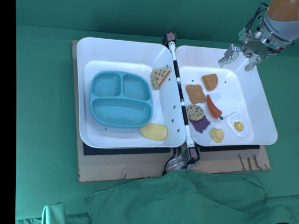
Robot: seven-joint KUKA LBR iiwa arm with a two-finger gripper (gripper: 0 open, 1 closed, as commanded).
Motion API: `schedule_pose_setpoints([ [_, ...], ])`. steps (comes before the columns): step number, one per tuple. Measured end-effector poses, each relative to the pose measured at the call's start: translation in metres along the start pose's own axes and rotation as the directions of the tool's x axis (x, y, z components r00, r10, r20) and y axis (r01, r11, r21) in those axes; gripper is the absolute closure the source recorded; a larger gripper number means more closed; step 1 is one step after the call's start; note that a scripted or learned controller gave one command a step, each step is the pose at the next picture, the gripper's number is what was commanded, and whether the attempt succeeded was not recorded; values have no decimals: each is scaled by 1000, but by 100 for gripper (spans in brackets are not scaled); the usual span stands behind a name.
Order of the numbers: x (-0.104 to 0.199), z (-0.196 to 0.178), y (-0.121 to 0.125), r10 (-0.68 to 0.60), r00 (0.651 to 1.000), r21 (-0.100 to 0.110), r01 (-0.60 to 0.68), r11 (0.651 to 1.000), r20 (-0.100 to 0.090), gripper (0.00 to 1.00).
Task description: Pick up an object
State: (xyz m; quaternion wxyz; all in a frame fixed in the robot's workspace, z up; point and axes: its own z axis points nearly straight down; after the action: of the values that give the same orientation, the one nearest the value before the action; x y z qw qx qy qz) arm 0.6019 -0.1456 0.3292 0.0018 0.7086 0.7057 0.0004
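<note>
I can read no brand, label or writing on anything here.

My tool (239,59) hangs over the far right corner of the right bin (261,101), its 2 fingers spread wide with nothing between them. It is well apart from every item below.

There are 2 white bins, side by side on the table (46,78), resting on a cardboard sheet (107,171).

The right bin holds 7 pieces of toy food, any of which could be picked up:
- 1 orange waffle square (210,81), the closest to my tool
- 1 brown toast slice (195,94), just beside the waffle on its left
- 1 red chili pepper (214,107), lying lengthwise in the middle
- 1 speckled cookie (195,111), near the divider
- 1 purple piece (201,123), touching the cookie's near edge
- 1 fried egg (237,124), toward the right wall
- 1 small yellow lump (216,135), at the near edge

The left bin (84,134) holds 3 things:
- 1 blue divided plate (121,99) with 3 compartments
- 1 sandwich wedge (160,77), just beside the plate's far right corner
- 1 pale yellow oval piece (154,131), just beside the plate's near right corner

A green cloth (187,199) lies crumpled along the near edge of the table.
</note>
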Motion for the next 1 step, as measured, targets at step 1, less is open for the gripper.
schedule_pose_setpoints([
  [1, 0, 0, 0, 0, 1000, 0, 0, 1000, 0, 0],
])
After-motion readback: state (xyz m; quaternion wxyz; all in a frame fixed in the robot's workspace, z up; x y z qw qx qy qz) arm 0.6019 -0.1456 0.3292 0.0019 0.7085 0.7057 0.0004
